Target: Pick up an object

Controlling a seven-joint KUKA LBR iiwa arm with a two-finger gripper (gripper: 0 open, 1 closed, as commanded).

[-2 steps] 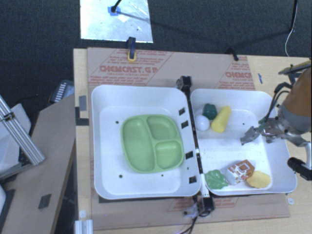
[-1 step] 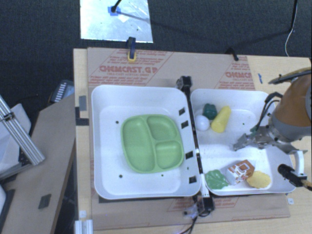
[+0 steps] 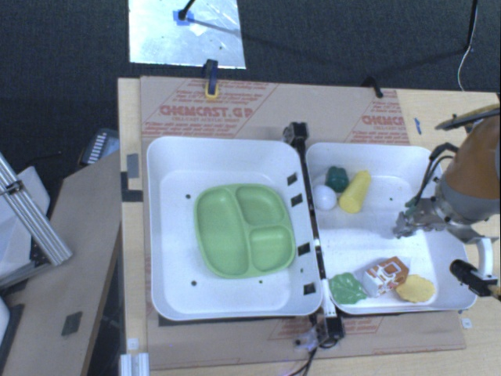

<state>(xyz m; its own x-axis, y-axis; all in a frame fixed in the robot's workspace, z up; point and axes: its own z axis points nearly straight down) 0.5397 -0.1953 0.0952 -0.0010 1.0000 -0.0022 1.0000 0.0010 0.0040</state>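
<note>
The right bin holds a yellow cylinder-shaped piece, a dark green piece and a white ball near its far left. Along its near side lie a light green piece, an orange-and-white box and a yellow lumpy piece. My gripper hangs over the right part of this bin, above bare white floor, right of the yellow cylinder and above the orange box in the picture. Nothing shows between its tips.
The left bin holds a green divided plate. A black hinge strip runs between the two bins. The arm's orange band fills the right edge. A silver sheet lies beyond the bench.
</note>
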